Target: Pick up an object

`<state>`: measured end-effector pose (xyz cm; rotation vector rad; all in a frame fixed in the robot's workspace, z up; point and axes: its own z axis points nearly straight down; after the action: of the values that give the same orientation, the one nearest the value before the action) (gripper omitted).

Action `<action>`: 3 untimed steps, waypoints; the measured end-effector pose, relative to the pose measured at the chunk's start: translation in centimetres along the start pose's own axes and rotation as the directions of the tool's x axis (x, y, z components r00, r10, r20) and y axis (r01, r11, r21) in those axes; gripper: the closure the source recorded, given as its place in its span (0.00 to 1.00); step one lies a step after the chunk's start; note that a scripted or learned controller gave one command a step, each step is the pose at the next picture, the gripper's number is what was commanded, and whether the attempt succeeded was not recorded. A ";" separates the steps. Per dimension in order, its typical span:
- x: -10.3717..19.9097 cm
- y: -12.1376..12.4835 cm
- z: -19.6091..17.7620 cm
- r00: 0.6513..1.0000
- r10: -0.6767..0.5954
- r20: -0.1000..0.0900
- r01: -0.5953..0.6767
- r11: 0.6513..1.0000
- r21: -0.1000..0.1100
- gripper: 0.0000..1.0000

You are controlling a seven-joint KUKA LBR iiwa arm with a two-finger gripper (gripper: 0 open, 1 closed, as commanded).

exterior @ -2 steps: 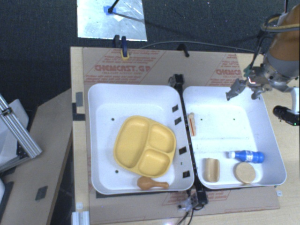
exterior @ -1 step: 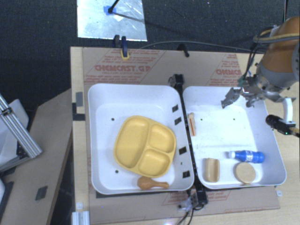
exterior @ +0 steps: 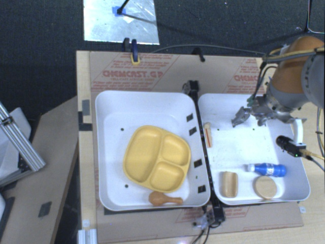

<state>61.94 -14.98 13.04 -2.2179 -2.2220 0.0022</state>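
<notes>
Two shallow white bins are set side by side on the bench (exterior: 152,65), presumably so that things may be lifted from one and set down in the other; the left bin (exterior: 109,136) carries a yellow divided tray (exterior: 157,158) lying flat near its middle, with a small tan spoon-like piece (exterior: 165,199) just beside the tray's near edge; the right bin (exterior: 244,151) carries the smaller things, which are kept along its near and left sides; a tan bread-like block (exterior: 229,184) and a round tan disc (exterior: 265,187) lie near each other at the near wall, a blue-and-white bottle (exterior: 267,169) lies on its side just behind the disc, and a thin orange stick (exterior: 207,134) lies along the left wall. The end effector (exterior: 249,115) is held over the far part of the right bin, above bare floor and well apart from every object; whether its fingers are apart or together cannot be told, since they are small and blurred here; nothing is seen between them. No object has yet been picked up; it is judged that a move toward the near side of the bin would be needed, the bottle being the closest candidate; its rounded body might roll under a poorly centred grasp.
</notes>
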 end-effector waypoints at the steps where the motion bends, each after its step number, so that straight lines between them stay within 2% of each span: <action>1: -0.1 0.2 -1.5 1.000 0.000 0.002 0.000 1.000 -0.008 1.00; 2: -0.5 -0.2 -7.7 1.000 0.001 0.003 -0.001 1.000 -0.010 1.00; 3: -0.5 -0.1 -11.9 1.000 -0.002 0.002 0.002 1.000 -0.009 1.00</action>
<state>61.88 -15.53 24.93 -2.2216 -2.2295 -0.0056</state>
